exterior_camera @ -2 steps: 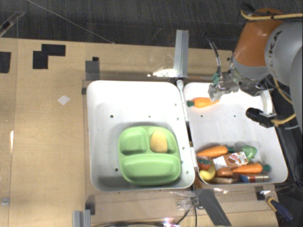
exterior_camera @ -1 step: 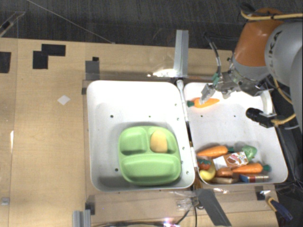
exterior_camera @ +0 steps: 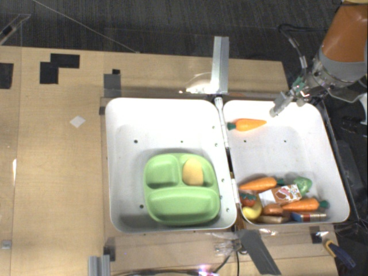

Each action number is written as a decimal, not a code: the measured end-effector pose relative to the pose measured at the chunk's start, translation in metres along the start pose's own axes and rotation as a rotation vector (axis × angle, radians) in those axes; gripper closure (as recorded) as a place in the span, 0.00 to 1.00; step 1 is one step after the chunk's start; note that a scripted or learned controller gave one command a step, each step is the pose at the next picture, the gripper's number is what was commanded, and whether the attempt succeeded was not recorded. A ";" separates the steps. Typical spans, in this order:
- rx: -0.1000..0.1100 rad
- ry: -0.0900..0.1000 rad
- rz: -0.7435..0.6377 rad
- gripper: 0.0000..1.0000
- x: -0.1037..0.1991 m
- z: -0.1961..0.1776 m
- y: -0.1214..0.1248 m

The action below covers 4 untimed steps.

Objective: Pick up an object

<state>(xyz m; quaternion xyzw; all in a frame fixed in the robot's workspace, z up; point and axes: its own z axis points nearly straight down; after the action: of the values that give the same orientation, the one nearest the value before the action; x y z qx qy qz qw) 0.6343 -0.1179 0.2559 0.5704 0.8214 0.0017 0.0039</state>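
A lone orange toy carrot (exterior_camera: 247,124) lies near the back left corner of the right bin (exterior_camera: 299,148). Along that bin's front wall sits a pile of toy food: another carrot (exterior_camera: 259,184), a small white and red packet (exterior_camera: 280,195), a green piece (exterior_camera: 302,184), a third carrot (exterior_camera: 302,206) and a yellow piece (exterior_camera: 250,213). My gripper (exterior_camera: 283,104) hangs over the back edge of the right bin, to the right of the lone carrot and apart from it, with nothing visibly held.
The left bin (exterior_camera: 132,131) holds a green divided plate (exterior_camera: 179,203) with a yellow rounded item (exterior_camera: 193,172) in its upper right compartment. A metal post (exterior_camera: 221,68) stands behind the divider between the bins. The arm's orange band (exterior_camera: 347,32) is at the top right.
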 end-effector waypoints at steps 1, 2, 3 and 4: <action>0.003 0.002 0.043 0.00 0.006 0.080 -0.026; 0.004 0.003 0.135 0.00 0.038 0.113 -0.065; 0.002 0.002 0.107 0.00 0.041 0.140 -0.127; -0.012 -0.010 0.000 0.00 0.074 0.161 -0.124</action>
<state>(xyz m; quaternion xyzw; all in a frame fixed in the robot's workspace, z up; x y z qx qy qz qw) 0.4936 -0.0923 0.0938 0.5701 0.8215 0.0040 0.0115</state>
